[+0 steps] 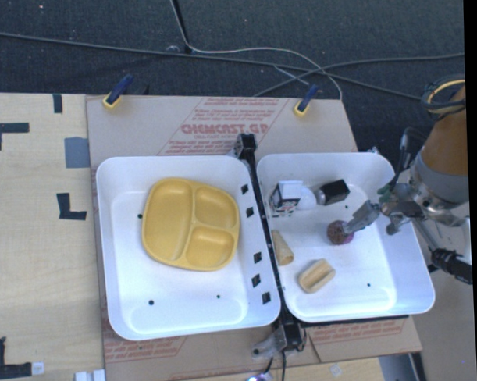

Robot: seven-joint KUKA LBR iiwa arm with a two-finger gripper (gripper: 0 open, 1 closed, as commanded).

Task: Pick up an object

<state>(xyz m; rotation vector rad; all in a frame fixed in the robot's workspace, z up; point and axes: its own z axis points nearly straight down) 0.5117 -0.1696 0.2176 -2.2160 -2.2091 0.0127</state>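
Two white bins sit side by side. The left bin (115, 229) has one yellow plate (190, 224). The right bin (382, 290) has five small things. The gripper (351, 227) touches a dark red ball (338, 233) near the bin's middle; I cannot tell whether it grips.

Left bin (119, 252) holding a divided plate (190, 223); right bin (398, 286) — two bread-like pieces (316, 275) near front, small items behind.
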